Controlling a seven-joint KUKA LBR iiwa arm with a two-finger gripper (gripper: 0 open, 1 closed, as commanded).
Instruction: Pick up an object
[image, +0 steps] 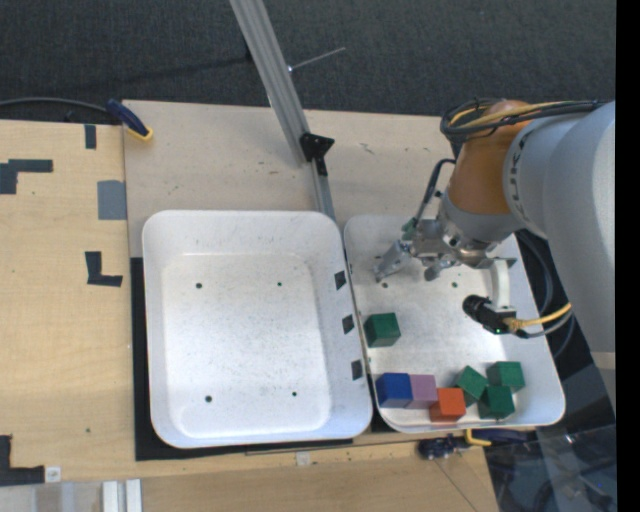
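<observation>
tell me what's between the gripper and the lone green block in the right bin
Nothing: in the camera view just bare white bin floor separates the gripper from the lone green block.

Two bins side by side on the bench

The left bin adjoins the right bin. In the right bin, one block sits alone near the middle; a cluster of blocks crowds the front edge. The gripper hangs over its back part.
</observation>
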